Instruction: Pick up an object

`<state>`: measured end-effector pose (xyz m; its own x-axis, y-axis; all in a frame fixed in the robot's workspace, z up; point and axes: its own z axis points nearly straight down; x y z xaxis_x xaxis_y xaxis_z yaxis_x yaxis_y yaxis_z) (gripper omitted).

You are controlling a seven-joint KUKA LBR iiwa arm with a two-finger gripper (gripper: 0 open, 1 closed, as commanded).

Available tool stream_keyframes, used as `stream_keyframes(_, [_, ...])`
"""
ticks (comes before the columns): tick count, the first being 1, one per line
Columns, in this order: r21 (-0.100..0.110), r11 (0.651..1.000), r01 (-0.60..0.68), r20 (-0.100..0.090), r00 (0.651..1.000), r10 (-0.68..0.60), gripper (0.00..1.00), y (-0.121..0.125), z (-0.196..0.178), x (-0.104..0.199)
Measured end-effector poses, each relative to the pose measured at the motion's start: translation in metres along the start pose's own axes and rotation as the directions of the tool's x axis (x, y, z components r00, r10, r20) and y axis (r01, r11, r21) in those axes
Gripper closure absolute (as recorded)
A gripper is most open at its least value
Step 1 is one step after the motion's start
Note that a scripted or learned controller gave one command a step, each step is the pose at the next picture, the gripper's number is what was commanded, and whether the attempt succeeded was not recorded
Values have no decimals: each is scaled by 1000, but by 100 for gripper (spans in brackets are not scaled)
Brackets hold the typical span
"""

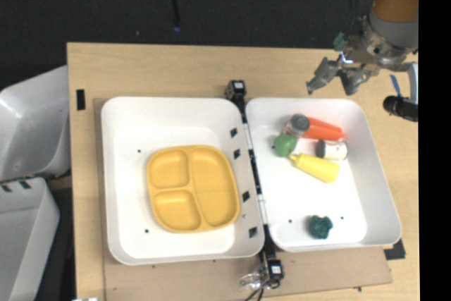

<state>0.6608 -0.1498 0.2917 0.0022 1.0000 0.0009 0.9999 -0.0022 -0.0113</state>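
Note:
My gripper hangs above the far edge of the right bin, its two fingers spread open with nothing between them. Below it in that bin lie an orange carrot-like piece, a grey round object, a green ball, a yellow bottle-shaped item and a small white and black item, all clustered in the far half. A dark green lump sits alone near the bin's front.
The left bin holds a yellow divided plate. A black clip sits at the far end of the seam between the bins. Wooden bench surface surrounds both bins.

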Motion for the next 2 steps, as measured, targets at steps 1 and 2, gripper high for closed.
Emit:
stream_keyframes(1, [-13,1000,3,2,1000,-3,0,1,-8,0])
stream_keyframes(2, [-8,1000,2,3,1000,-2,0,1,53,5])
